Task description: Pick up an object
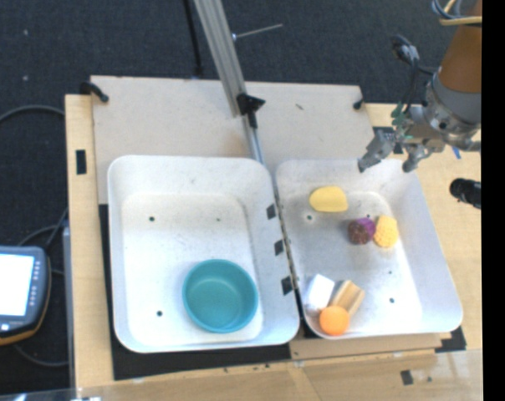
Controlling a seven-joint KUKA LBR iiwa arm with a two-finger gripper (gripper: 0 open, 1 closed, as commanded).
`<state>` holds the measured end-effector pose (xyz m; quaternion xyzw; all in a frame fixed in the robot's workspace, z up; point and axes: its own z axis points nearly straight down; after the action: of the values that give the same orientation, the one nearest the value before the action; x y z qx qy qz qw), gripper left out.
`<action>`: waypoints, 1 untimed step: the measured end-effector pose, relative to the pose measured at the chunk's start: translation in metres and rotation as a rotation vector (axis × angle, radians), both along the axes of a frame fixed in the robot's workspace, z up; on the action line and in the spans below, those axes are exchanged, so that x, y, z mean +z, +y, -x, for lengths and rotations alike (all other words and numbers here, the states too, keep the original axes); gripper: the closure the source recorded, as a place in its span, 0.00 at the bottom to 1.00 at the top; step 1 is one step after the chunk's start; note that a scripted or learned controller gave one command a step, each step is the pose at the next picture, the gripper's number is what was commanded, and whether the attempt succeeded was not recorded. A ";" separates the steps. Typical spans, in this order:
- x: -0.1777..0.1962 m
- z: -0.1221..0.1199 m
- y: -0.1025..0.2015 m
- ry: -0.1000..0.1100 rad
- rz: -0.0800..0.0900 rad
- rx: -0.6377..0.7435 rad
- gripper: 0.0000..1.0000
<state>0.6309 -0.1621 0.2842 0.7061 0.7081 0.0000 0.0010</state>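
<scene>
Camera view: hand (390, 159) open and empty, above right bin (428, 249) far edge; yellow object (328, 199) and others unpicked; grasp outstanding.

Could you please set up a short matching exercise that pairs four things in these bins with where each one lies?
Things:
1. teal bowl
2. orange ball
3. yellow oval
4. gripper

Places:
A. over the right bin's far edge
B. upper part of the right bin
C. left bin
D. near corner of the right bin

Pairs: 1-C, 2-D, 3-B, 4-A
</scene>
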 end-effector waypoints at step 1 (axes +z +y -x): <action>0.000 0.000 0.000 0.000 0.000 0.001 0.00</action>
<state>0.6309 -0.1621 0.2843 0.7059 0.7083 -0.0003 0.0011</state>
